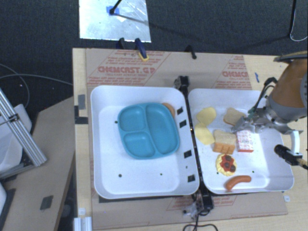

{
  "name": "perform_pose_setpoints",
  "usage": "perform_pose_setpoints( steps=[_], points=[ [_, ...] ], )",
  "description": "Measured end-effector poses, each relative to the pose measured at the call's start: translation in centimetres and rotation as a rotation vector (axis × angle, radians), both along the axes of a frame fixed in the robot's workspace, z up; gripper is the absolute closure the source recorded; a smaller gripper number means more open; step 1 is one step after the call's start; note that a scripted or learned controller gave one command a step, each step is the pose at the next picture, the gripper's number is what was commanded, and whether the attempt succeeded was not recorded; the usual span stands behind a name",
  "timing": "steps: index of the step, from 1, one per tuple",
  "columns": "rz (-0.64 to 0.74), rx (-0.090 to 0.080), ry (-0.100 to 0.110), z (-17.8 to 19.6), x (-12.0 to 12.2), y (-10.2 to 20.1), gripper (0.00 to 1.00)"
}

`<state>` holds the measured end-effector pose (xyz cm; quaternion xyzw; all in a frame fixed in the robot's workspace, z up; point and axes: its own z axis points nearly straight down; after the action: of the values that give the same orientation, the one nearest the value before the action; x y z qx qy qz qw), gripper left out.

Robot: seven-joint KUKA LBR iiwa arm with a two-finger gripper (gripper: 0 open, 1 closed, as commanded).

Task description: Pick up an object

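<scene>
At the right of the frame, the gripper (246, 124) hovers over a red-and-white box (245, 141); can't tell its grip, nothing lifted yet.

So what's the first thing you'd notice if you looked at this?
Probably the bright blue plate with three sections, sitting in the left bin. Next, the toy food scattered in the right bin: a sausage near the front edge, a little pizza and pale yellow slices. The grey and orange arm's hand hovers by a small red and white box.
</scene>
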<state>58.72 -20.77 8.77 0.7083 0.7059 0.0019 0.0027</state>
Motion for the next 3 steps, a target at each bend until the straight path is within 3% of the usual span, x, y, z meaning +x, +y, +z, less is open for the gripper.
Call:
perform_pose_setpoints(
  steps=[1,2,3],
  points=[
    [0.012,-0.001,-0.003,-0.1,8.5,2.4,0.0],
    [0.0,0.003,0.014,-0.4,-3.2,1.5,0.0],
    [0.005,0.0,0.002,0.8,-2.6,1.7,1.0]
  ],
)
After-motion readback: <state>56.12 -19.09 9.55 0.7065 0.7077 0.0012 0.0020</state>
